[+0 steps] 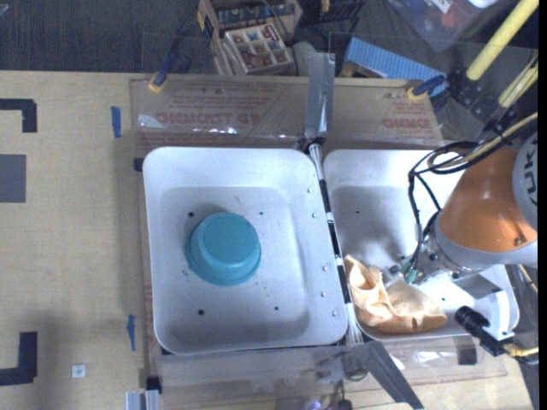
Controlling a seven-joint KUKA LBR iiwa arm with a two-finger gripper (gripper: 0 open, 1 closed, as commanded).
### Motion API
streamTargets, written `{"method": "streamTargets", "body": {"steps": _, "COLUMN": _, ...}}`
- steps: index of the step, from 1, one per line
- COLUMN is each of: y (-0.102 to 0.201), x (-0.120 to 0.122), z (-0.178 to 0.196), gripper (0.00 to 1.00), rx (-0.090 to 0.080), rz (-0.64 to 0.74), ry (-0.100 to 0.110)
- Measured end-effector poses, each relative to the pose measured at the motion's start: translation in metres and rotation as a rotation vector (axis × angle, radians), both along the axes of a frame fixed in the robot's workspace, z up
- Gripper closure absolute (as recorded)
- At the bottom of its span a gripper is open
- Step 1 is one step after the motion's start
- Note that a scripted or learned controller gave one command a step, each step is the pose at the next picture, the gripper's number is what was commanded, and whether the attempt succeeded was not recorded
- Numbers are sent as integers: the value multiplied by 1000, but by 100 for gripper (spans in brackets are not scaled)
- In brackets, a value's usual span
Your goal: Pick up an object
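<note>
Here, overhead slanted view of two white bins set side by side w/ a shared centre seam. Left bin [162, 229] holds one teal bowl [224, 248], inverted, resting flat near the bin's middle and well apart from all walls; that open placement would leave room for fingers on any side. Right bin [367, 186] holds a tan crumpled cloth [389, 301] bunched in the near corner, pressed against the wall next to the seam; being soft and heaped, it offers folds to pinch but no firm edge. Arm enters from the right, orange band above the wrist [483, 212], w/ black cables looped over it. Gripper [412, 272] sits low over the right bin, just at the cloth's upper edge, i.e. approx. positioned for a downward pick on the cloth rather than the bowl. Finger state cannot be told: wrist housing and cabling mask the tips, so contact w/ the cloth is likewise unconfirmed. Judged: pick not yet secured.
</note>
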State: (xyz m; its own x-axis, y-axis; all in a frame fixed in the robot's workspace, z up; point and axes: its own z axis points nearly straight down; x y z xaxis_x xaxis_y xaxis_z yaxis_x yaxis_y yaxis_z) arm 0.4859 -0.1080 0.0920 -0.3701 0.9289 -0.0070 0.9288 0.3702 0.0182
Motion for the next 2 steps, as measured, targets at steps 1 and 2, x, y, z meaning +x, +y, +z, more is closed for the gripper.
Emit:
{"method": "streamTargets", "body": {"steps": 1, "y": -38, "x": 77, "z": 0, "gripper": 0, "rx": -4, "rz": 89, "ry": 2}}
{"method": "streamTargets", "body": {"steps": 2, "y": -38, "x": 76, "z": 0, "gripper": 0, "rx": -4, "rz": 88, "ry": 2}}
